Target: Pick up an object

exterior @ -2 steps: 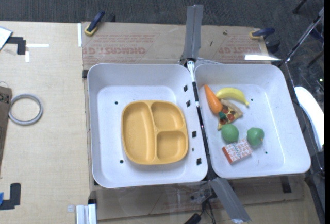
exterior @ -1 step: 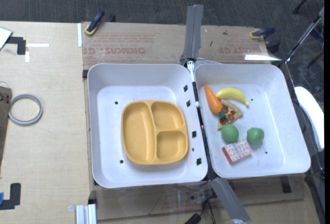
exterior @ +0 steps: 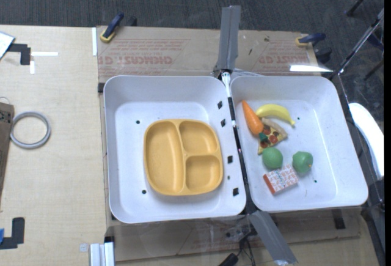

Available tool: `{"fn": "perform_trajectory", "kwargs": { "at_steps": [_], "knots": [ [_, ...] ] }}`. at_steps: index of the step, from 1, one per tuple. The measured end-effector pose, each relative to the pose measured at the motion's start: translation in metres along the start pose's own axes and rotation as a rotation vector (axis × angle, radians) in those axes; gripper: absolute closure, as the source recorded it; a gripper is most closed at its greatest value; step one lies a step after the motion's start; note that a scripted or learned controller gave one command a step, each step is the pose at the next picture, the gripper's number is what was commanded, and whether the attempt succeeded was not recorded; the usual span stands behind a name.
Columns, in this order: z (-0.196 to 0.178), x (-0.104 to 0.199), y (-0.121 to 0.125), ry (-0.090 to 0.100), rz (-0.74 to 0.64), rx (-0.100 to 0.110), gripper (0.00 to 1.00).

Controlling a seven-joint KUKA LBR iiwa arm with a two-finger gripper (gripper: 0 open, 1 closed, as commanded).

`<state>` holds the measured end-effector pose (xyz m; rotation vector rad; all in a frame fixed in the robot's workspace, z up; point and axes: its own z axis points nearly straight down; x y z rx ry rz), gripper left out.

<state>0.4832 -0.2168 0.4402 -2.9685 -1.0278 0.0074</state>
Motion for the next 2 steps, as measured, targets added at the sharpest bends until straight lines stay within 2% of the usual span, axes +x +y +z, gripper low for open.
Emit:
{"fn": "perform_trajectory", "kwargs": {
  "at_steps": [1, 2],
  "knots": [
    [0.006, 0.009, -0.009, -0.001, 0.019, 0.002, 1.0],
    [0.0, -0.005, 0.0, 0.001, -0.467, -0.001, 1.0]
  ]
}}
